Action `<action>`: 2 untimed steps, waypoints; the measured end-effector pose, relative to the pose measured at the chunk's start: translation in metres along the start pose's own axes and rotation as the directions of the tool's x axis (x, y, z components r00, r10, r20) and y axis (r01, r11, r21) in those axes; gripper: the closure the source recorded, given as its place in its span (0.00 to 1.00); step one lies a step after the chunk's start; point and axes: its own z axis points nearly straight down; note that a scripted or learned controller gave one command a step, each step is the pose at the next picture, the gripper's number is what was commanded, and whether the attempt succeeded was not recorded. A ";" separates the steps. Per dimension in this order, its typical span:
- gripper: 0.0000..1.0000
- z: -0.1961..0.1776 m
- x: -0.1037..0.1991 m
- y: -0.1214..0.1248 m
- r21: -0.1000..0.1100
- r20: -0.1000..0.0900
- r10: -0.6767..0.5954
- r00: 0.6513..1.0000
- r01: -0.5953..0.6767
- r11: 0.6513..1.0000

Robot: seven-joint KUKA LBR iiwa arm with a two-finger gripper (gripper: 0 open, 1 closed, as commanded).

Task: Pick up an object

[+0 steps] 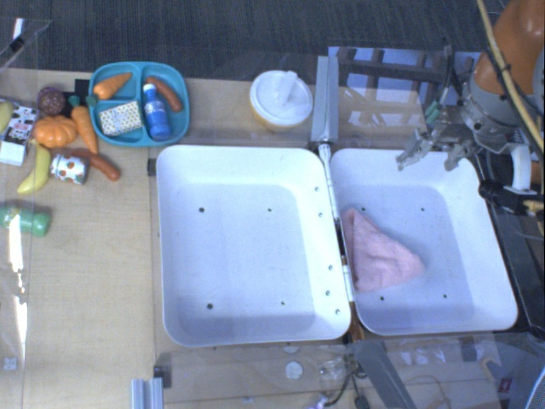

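Note:
A folded pink cloth [381, 255] lies in the right bin [477, 228], against its left wall. My gripper [430, 153] hangs above the bin's far right corner, well up and to the right of the cloth. Its two fingers stand spread apart with nothing between them. The grey arm with its orange band reaches in from the upper right.
The left bin [247, 245] sits beside the right one. Beyond it stand a white lidded cup [281, 98] and a blue divided plate [139, 103] of toy food. Toy fruit and vegetables [60, 143] lie on the bench at far left.

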 end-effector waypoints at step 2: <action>0.00 0.161 0.021 -0.109 -0.020 0.004 0.020 1.000 -0.020 1.000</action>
